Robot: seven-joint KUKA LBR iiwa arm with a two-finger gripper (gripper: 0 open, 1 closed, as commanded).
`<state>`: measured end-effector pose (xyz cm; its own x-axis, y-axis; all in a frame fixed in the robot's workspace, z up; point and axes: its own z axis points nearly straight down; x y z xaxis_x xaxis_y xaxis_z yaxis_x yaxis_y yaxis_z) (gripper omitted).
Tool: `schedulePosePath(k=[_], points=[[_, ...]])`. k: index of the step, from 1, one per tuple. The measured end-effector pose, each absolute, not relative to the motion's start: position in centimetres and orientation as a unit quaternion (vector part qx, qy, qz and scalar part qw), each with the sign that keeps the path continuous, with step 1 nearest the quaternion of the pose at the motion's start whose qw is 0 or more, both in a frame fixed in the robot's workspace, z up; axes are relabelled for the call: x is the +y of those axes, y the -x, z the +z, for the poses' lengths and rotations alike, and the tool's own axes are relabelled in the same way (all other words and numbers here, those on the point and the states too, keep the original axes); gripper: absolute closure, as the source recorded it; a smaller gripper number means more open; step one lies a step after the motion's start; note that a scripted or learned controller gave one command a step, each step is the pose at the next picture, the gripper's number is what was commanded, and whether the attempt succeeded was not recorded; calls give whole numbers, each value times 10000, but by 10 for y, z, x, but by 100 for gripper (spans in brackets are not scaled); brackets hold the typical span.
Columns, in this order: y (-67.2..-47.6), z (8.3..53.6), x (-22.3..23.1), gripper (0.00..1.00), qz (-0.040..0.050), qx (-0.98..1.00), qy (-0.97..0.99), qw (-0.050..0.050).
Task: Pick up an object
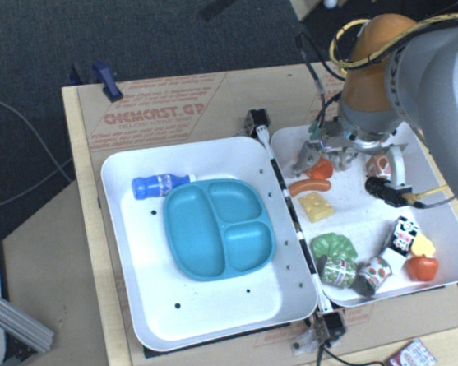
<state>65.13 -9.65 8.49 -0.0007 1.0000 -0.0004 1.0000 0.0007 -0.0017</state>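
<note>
**At the far end of the right bin: claw low over the toy food**

At the far end of the right bin [358, 218] my claw [323, 158] hangs close over the clutter, my wrist bulking above it. From this slant I cannot tell whether it is apart or together, or whether it has anything in it.

Just under it lies a red-orange piece [320, 170], and touching or nearly touching that, an orange stick [306, 186] along the bin's inner wall. One of these is likely my target, being nearest (a judgement, not a certainty). How the red-orange piece sits against my claw is hard to make out.

Nearer the camera come a yellow wedge [315, 206], then a green leafy toy [333, 246] beside a small can [338, 272]. A red tomato [423, 268] sits in the near corner, with a cow-patterned box [402, 236] beside it. These sit loosely scattered, as if dumped for picking.

The left bin [144, 300] holds a blue divided plate [218, 225] and a blue bottle [159, 184], well apart from me.
</note>
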Motion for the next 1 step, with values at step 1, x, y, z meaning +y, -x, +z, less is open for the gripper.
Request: schedulePosePath(k=[1], points=[[-667, 85, -103, 0, -5, -7077, 7065, -13]])
